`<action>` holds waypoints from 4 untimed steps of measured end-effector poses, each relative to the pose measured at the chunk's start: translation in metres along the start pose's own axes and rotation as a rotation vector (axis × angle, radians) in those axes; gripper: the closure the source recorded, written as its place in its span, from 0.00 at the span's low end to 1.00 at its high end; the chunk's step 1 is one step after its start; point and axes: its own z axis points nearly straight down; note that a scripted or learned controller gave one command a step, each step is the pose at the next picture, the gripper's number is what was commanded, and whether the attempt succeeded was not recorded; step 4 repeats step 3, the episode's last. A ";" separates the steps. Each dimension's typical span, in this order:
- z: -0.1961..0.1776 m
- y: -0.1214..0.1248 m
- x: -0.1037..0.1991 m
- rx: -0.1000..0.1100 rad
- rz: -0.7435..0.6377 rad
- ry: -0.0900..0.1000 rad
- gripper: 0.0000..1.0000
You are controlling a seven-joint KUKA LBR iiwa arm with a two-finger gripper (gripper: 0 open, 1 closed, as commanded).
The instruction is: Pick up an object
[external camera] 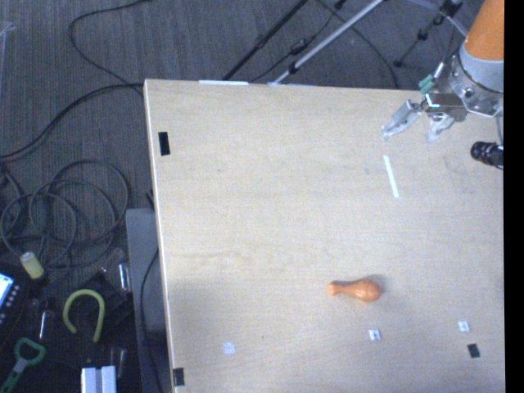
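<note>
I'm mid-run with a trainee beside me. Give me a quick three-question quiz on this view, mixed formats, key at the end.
1. True or false: the gripper holds the orange object.
2. Multiple choice: the white strip lies (A) between the gripper and the orange object, (B) at the board's left edge, (C) under the orange object.
3. Fill in: the gripper's jaws are spread ____.

Key: 1 false, the object lies alone on the wooden board, well apart from the gripper. 2 A. 3 open, with nothing between them.
</note>
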 end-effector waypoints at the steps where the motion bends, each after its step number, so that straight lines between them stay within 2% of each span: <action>1: 0.183 -0.001 -0.007 0.001 -0.193 0.003 0.00; 2: 0.173 0.000 -0.006 -0.002 -0.194 0.002 1.00; 3: 0.173 0.000 -0.006 -0.002 -0.193 0.002 0.00; 4: 0.173 0.000 -0.006 -0.002 -0.193 0.002 0.00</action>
